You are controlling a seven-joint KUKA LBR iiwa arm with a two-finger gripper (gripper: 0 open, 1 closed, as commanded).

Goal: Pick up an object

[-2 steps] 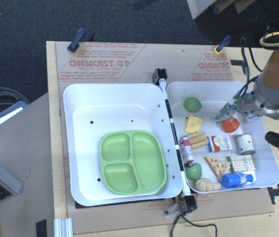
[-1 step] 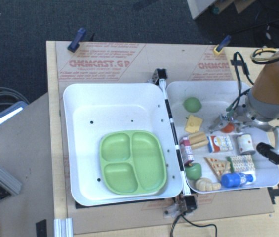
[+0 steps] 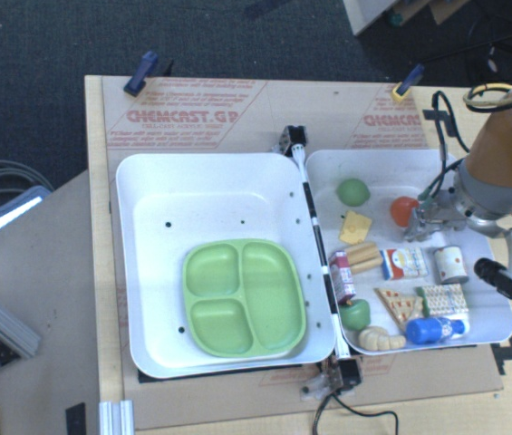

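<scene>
The right bin holds many small items. A green ball and a red round object lie near its far side, with a yellow wedge just in front of them. My gripper hangs low over the bin, right beside the red object and just behind a small red and white carton. A silver can lies to the carton's right. The grey wrist and orange band rise to the right.
Nearer the front lie a tan roll, a purple bar, a green apple, a waffle piece, a patterned box, a blue bottle and a beige lump. The left bin holds a green divided plate.
</scene>
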